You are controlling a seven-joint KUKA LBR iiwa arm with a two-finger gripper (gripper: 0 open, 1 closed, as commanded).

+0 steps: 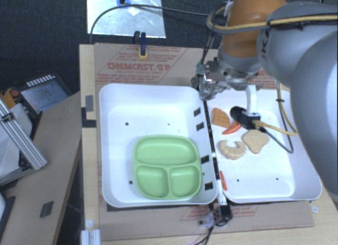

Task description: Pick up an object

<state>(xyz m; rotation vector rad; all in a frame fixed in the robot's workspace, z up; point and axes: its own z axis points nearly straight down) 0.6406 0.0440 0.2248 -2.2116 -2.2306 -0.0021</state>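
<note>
Two shallow white bins sit side by side on a surface (174, 62) covered with brown sheet printed in red.

The left bin (150, 106) holds one item, a pale green plate (167, 166) with three compartments. It lies flat toward the bin's near half, close to the wall shared with the right bin.

The right bin (266, 178) holds the small pieces, grouped in its far-left part:
- An orange wedge (220, 116) lies nearest the shared wall.
- A red-orange curved piece (231, 129) lies just beside the wedge, on its near side.
- A pale crescent-shaped piece (232, 149) lies nearer still.
- A tan bread-shaped piece (255, 140) lies just beside the crescent, on its right, and may touch it.
- A thin orange sliver (223, 180) lies apart from the group, against the shared wall near the front.

The grey arm enters from the right, its orange band above the wrist. The pincer (205, 88) hangs over the far end of the shared wall, apart from the wedge. Nothing is seen held in it. Whether it is wide or narrow cannot be told from this angle.
</note>
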